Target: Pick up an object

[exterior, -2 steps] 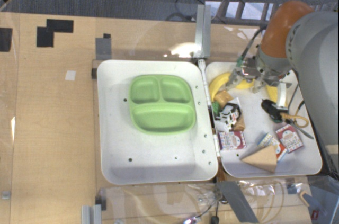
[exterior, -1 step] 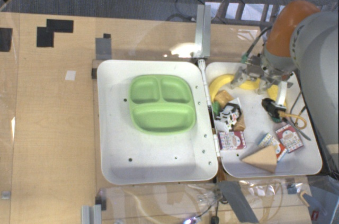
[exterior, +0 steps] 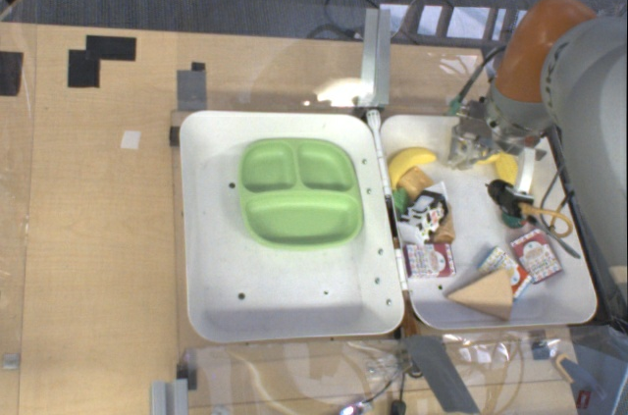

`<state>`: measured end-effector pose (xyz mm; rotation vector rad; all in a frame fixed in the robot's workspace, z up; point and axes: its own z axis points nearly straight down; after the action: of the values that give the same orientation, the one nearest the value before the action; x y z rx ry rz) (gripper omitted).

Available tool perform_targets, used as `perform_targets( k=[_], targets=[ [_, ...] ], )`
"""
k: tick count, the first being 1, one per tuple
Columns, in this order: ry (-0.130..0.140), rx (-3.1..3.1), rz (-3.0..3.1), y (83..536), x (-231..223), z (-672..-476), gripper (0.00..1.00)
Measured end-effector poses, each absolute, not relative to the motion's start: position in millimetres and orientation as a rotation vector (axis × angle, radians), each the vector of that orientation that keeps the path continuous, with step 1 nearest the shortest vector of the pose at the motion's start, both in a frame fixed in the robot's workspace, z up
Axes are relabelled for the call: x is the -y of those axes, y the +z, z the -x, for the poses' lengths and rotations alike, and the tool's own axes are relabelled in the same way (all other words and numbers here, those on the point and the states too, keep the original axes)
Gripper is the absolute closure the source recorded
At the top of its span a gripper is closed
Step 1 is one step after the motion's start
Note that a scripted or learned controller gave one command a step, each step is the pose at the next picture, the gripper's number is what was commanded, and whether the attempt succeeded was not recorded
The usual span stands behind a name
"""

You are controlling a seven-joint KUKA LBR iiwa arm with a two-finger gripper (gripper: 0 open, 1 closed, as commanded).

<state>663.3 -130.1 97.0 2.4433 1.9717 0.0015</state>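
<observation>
Over the right bin (exterior: 579,305), the pincer (exterior: 471,148) is hovering by the banana (exterior: 410,160), opening impossible to tell, risking a miss in the crowded clutter.

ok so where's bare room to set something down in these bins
Left bin: a bare band surrounds the green tray, widest along the front edge. Right bin: crowded with the banana, cards and wedge, with the pincer at the back.

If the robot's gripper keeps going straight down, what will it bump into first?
Probably the bare white floor of the right bin, near the banana. The gripper hangs over that spot, though depth is hard to judge.
</observation>
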Motion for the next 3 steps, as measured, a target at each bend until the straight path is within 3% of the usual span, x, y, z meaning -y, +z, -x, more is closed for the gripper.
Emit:
perform_targets(
  k=[1,2,3],
  targets=[
    [0.005,-1.972,-2.440,97.5,129.9,-664.1,0.00],
    [0.009,-2.079,-2.385,87.5,186.1,-668.2,0.00],
    [-0.005,-2.079,-2.375,97.8,189.6,-667.7,1.00]
  ],
)
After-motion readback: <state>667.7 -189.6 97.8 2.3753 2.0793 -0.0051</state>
